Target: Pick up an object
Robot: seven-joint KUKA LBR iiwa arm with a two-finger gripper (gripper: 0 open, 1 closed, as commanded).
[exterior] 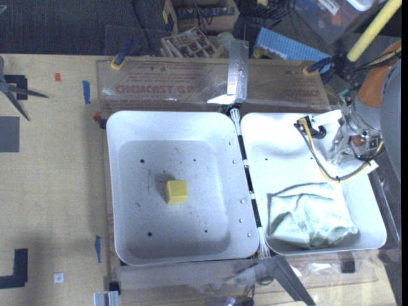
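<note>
We see two white bins side by side on the table (51, 190). In the left bin (127, 139) a yellow block (177, 192) sits alone near the middle of the floor, well apart from every wall. In the right bin (274, 139) a crumpled pale cloth (309, 218) lies in the near half, reaching close to the near rim.

The arm (386, 97) comes in from the right, with its orange band showing at the upper right. Its gripper (338, 144) hangs over the far right part of the right bin, beyond the cloth and far from the block. A yellow cable (319, 158) loops beside it. We cannot tell how the gripper stands, and we see nothing clearly held in it.
</note>
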